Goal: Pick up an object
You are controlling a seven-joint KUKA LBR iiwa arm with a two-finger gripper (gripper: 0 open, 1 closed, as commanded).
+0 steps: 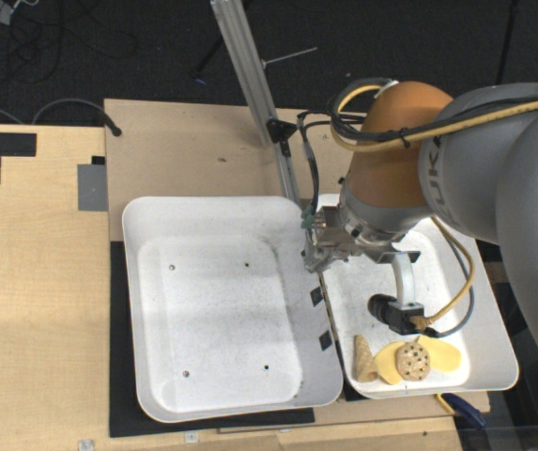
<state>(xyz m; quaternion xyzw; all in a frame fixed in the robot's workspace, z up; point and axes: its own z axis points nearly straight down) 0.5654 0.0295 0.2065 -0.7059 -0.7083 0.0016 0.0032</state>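
Left bin (146,224): bare floor, open from above across its full width. Right bin (494,374): far half covered by the arm (475,158) and gripper (317,252), which hangs at the rim next to the left bin. The near end is crowded by a clustered wedge (364,358), disc (412,360) and yellow piece (445,353). A slanted rail (250,73) crosses above the bins' far junction.

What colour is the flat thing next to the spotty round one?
Yellow. The flat thing lies in the right bin, seen best in the camera view.
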